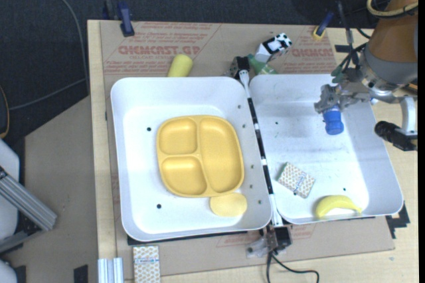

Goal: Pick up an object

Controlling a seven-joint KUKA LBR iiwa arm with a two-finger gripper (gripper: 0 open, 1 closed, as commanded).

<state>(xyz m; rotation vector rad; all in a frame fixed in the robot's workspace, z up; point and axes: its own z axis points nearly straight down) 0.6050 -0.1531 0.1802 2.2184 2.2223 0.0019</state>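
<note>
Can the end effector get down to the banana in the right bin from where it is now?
Probably yes. The banana lies alone near the right bin's front edge, apart from the patterned packet. The end effector sits farther back with a blue object at its tip.

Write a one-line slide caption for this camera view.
Hand over the right bin with a blue object at its fingers; banana and patterned packet lie nearby, yellow divided plate in the left bin.

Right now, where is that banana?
The banana lies in the right-hand bin, in the corner nearest the camera, just right of a small patterned packet and well below the blue object under the arm.
</note>
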